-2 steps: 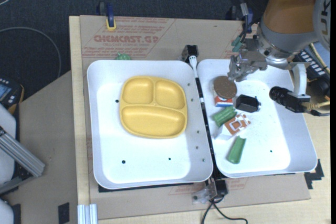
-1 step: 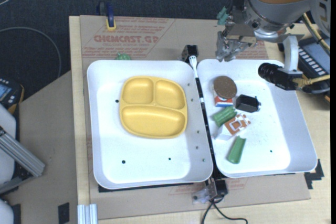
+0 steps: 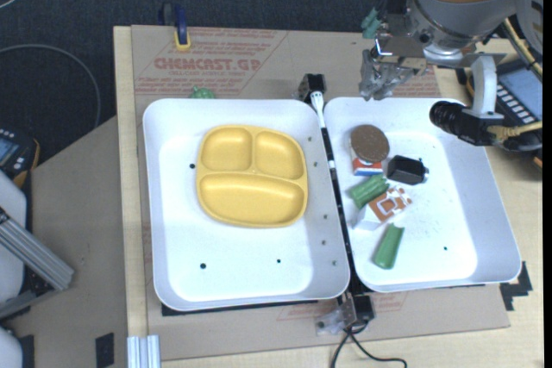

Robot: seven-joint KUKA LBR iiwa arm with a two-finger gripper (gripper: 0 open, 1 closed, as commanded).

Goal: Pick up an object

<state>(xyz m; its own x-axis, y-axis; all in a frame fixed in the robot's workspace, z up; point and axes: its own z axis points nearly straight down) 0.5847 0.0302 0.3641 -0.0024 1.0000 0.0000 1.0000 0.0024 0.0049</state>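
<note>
While my arm hangs over the far edge of the counter [image 3: 86,185], two white bins sit side by side below it, the seam between them my landmark. Left of that seam, the left bin [image 3: 172,271] carries a yellow divided tray [image 3: 252,175], lying flat and well apart from anything I am after. Right of the seam, the right bin [image 3: 466,246] holds the candidates in a loose cluster close to the seam: a brown round disc [image 3: 368,141] farthest back, a small black block [image 3: 406,170] just beside it, a short green piece [image 3: 366,190], a red-and-white wrapper [image 3: 390,204], and a green cylinder [image 3: 388,246] nearest the front. They look scattered so that any one may be taken. My hand [image 3: 379,86] hovers above the right bin's back rim, right of the seam, with nothing between its fingers; how wide they stand I cannot tell. The brown round disc lies nearest, just forward of my hand.
</note>
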